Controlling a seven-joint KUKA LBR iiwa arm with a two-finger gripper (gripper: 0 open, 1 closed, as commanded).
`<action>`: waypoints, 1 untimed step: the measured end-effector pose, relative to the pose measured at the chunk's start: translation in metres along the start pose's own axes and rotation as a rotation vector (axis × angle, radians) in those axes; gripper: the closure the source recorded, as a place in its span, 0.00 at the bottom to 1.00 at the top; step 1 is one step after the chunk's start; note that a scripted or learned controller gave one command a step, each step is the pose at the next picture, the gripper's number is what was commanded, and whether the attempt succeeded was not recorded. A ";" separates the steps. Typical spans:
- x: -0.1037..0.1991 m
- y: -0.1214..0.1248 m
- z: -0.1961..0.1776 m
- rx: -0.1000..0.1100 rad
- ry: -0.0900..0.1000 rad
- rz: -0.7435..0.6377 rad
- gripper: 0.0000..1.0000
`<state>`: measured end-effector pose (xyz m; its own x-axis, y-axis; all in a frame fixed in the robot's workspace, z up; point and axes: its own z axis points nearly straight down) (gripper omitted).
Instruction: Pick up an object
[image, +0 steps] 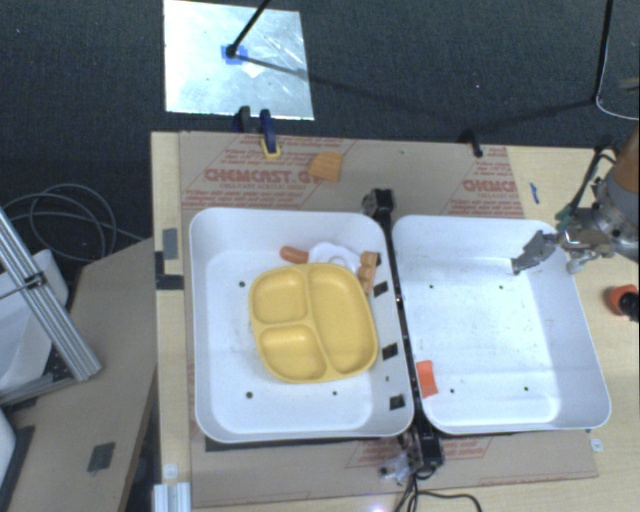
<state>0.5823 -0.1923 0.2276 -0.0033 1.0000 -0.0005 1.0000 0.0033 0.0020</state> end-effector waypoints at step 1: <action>0.000 0.001 -0.011 -0.004 -0.001 -0.004 1.00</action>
<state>0.5833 -0.1922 0.2389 -0.0070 1.0000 -0.0013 1.0000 0.0070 0.0057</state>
